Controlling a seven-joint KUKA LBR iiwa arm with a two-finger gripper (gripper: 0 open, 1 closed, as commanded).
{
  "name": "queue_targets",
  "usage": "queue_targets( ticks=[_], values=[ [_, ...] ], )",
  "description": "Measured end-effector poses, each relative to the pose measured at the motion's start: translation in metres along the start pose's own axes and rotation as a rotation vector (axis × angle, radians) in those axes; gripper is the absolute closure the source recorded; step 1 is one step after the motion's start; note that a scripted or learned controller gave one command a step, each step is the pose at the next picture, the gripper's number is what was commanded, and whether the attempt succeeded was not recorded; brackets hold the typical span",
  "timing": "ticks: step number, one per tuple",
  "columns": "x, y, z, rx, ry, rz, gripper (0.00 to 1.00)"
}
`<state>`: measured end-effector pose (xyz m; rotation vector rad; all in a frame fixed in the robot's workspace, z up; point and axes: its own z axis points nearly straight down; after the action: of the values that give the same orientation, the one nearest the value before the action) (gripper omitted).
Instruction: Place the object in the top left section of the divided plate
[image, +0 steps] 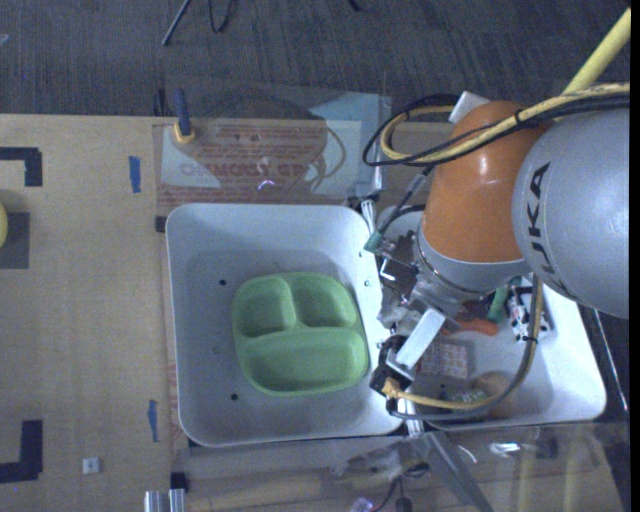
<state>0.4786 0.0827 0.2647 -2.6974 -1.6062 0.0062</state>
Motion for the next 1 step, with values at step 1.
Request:
queue_targets(
  ticks=[1],
  values=[
    [-0.0105,0.0320,0.0113,-0.003,0.001,0.204,1.00]
  ],
)
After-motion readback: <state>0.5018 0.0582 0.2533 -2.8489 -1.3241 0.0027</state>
